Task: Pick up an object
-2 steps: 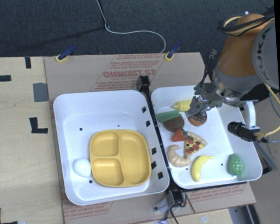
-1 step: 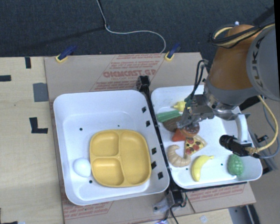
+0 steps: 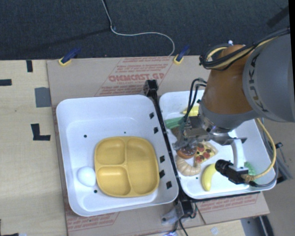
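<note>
Arm (image 3: 236, 93) lowered over right bin (image 3: 260, 182); end effector (image 3: 188, 143) set among toy food, finger state cannot be told; nothing seen lifted, pick-up judged unfinished. Left bin (image 3: 72, 115) holds yellow tray (image 3: 126, 166), white ball (image 3: 85, 176). Worktop (image 3: 18, 149) cardboard-lined. Pizza slice (image 3: 204, 152), croissant (image 3: 187, 168), banana (image 3: 208, 177) lie below the end effector.

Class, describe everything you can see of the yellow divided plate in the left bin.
The yellow plate is a rounded square of matte plastic, as it looks, with three compartments: two on top, one wide below. It lies flat, right way up, on the left bin floor. A white egg rests against its left edge.
</note>
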Motion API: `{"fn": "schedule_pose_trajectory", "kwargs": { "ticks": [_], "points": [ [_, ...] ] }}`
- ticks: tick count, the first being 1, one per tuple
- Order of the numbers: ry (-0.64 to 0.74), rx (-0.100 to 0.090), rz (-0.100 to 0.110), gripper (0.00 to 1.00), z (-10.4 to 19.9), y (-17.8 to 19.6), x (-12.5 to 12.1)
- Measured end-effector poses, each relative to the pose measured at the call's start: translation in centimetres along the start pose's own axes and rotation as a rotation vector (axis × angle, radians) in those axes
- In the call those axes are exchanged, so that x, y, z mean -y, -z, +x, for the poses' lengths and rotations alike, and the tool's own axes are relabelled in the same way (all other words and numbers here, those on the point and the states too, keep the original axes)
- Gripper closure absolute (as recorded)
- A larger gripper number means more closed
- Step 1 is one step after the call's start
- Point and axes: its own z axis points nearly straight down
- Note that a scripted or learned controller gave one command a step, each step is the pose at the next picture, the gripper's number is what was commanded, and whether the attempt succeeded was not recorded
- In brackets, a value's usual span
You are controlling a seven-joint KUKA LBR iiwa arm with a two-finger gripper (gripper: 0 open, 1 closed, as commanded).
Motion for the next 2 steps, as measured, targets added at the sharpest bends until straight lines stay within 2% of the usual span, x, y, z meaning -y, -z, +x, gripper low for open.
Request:
{"fn": "schedule_pose_trajectory", "kwargs": {
  "ticks": [1,2],
  "points": [
    [0.0,0.001,-0.004,1.0,2.8,0.9,0.6],
    [-0.004,0.002,-0.002,1.0,2.1,-0.3,1.4]
  ]
}}
